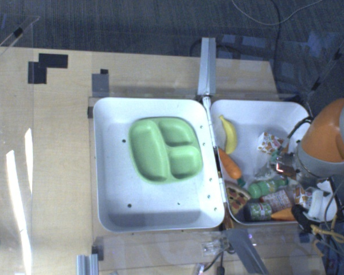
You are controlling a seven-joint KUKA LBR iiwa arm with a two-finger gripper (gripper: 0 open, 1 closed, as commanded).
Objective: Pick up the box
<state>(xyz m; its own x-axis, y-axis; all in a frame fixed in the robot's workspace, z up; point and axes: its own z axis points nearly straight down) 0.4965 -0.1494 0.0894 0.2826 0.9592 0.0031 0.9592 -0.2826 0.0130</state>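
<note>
Box [270, 143], small and printed, lies right of the banana [229, 134]. My gripper [282, 167] sits lower right of the banana; I cannot tell whether it's open or closed.

A green tray [165, 148] with three compartments lies in the middle of the left bin [112, 211]. In the right bin [249, 110], a banana [229, 134] lies near the dividing wall, with a carrot [230, 164] just below it. Lower down sit a green bottle [266, 187], a dark bottle [258, 211] and what may be a pizza slice [237, 198], crowded close together. A cable [258, 4] loops over the dark floor beyond the bench [51, 153].
</note>
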